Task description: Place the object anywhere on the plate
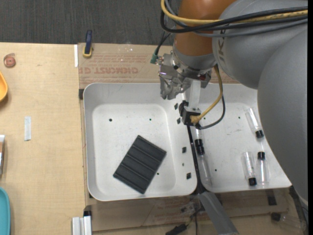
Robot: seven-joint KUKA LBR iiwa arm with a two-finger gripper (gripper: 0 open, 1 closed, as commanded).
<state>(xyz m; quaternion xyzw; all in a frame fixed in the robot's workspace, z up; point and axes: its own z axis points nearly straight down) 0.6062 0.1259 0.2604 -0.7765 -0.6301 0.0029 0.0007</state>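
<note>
Grey arm (264, 48) reaching in, gripper (172, 89) hanging above the far rim between both bins. Below and left of gripper, black ribbed plate (140, 163) lying bare in left bin (98, 131). Below and right, clear tubes (254, 165). Fingers unreadable; nothing placed yet.

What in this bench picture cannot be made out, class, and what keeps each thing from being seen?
- Gripper, camera view: finger state unreadable, seen end-on under the arm.
- Right bin: its far right side is covered by the arm.
- Clear tubes: too small to identify contents.
- Orange item: cut by the left edge.
</note>
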